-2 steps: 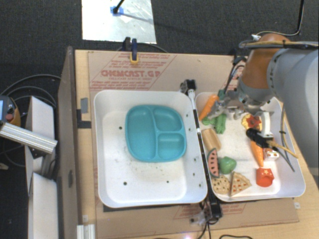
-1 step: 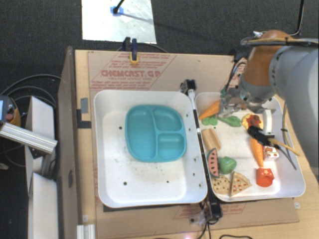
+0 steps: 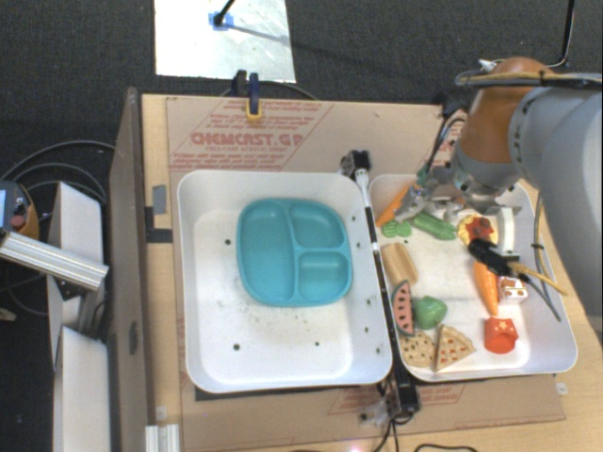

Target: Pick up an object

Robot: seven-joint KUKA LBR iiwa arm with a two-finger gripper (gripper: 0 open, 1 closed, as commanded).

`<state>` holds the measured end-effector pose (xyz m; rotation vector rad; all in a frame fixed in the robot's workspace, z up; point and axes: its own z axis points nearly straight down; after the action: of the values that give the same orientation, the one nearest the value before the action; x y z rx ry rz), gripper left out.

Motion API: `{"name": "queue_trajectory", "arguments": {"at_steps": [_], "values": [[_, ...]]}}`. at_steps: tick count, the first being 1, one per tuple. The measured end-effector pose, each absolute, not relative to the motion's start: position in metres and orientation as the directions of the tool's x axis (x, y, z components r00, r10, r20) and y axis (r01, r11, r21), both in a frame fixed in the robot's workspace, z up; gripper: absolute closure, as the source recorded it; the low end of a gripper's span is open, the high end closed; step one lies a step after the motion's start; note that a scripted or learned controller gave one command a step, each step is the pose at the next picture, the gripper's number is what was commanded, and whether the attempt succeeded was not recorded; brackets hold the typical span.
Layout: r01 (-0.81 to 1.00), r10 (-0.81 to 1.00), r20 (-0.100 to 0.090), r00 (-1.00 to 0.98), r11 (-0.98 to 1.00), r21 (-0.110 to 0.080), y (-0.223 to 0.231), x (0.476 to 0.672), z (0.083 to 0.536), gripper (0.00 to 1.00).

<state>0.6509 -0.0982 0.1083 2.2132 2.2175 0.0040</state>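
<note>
Claw (image 3: 435, 196) sits low over the upper left corner of the right bin (image 3: 556, 347), just above the green pea pod (image 3: 429, 225) and beside a carrot (image 3: 394, 205). Can't tell its opening or whether it has hold of anything; the wrist blocks it. Rest of that bin: bread roll (image 3: 399, 262), watermelon slice (image 3: 404, 310), pizza slice (image 3: 451, 346), second carrot (image 3: 486, 288), red block (image 3: 500, 334). Left bin (image 3: 203, 347) at frame centre holds a teal divided plate (image 3: 293, 252).
</note>
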Motion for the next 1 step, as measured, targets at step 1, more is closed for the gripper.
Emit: {"name": "queue_trajectory", "arguments": {"at_steps": [1], "values": [[1.000, 1.000, -0.012, -0.007, 0.006, -0.020, -0.0918, 0.6665, 0.0890, 0.00]]}}
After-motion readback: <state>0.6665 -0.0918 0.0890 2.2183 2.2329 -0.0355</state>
